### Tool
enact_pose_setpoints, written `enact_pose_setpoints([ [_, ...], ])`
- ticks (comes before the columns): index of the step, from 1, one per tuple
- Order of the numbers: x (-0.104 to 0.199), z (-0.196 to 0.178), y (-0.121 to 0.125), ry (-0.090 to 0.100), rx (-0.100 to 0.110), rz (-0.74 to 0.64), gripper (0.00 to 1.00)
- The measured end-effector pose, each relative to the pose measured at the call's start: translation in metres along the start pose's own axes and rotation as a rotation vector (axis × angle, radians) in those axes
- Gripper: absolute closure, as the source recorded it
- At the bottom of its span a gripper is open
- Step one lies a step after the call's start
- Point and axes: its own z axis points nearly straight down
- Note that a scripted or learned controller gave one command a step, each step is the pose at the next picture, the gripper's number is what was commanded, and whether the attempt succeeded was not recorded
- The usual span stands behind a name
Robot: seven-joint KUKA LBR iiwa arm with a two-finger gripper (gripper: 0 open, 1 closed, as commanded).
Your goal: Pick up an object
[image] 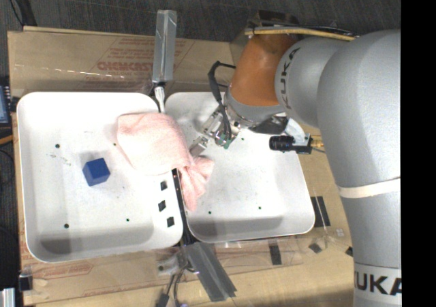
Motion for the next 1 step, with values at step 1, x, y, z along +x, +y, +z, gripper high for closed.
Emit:
enact_pose_setpoints([
  [1, -0.0125, 0.0019, 0.0183, -0.004, -0.002, 0.036, 0.0],
])
